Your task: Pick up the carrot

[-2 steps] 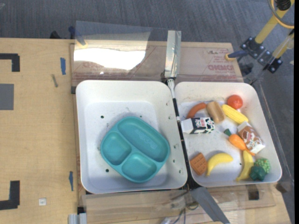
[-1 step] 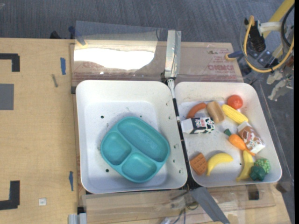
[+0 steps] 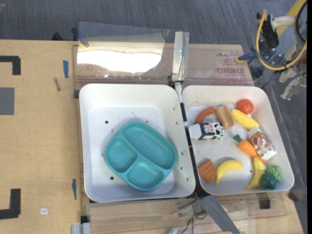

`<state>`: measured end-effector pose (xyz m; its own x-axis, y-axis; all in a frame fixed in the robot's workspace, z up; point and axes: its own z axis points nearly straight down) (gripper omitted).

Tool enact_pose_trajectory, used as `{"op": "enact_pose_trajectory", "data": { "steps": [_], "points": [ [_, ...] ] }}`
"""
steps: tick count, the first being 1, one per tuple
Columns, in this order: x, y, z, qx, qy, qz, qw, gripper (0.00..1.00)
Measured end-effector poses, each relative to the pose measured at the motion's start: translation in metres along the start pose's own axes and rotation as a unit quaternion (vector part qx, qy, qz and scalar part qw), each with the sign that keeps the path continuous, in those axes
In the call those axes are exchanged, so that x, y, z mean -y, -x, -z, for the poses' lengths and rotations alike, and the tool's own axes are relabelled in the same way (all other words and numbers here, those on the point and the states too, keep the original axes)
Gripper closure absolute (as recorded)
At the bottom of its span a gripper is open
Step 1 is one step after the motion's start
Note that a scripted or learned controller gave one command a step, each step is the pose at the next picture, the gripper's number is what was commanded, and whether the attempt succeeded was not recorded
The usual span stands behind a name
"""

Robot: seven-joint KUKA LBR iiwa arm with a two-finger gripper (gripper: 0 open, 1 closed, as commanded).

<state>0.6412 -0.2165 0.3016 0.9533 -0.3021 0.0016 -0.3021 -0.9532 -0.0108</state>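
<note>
My gripper (image 3: 291, 84) is at the view's top right, past the far right corner of the right bin (image 3: 280, 145), among yellow cable loops (image 3: 273, 57). It is small, pale and partly cut off by the frame edge, so I cannot tell whether it is open or closed. Nothing I can make out is in it, and it touches none of the toys.

The carrot (image 3: 247, 146) lies in the right bin, right of centre, with its green stub pointing up-left and its orange body slanting down-right. It rests against a packet (image 3: 262, 146) on its right side, and the corn (image 3: 244, 119) is just above it.

My arm is mostly out of frame. The print on the packet is too small to read. A clear sheet (image 3: 126, 57) behind the left bin (image 3: 92, 130) glares white and blurs what is under it.

Counted in the right bin: one carrot, one corn, one tomato (image 3: 245, 106), one bun (image 3: 224, 116), one red-orange sausage-like piece (image 3: 205, 114), one milk carton (image 3: 207, 130), one packet, one waffle (image 3: 207, 170), one broccoli (image 3: 271, 175), and two bananas, one near the middle (image 3: 228, 168) and one along the right side (image 3: 256, 173). The left bin holds one teal plate (image 3: 141, 155) with three compartments. There are two bins, side by side and touching.
</note>
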Motion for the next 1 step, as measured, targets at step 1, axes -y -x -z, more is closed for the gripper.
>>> {"op": "enact_pose_trajectory", "data": {
  "steps": [1],
  "points": [
    [0.0040, -0.0006, 0.0101, -0.001, -0.003, 0.001, 1.0000, 1.00]
  ]
}}
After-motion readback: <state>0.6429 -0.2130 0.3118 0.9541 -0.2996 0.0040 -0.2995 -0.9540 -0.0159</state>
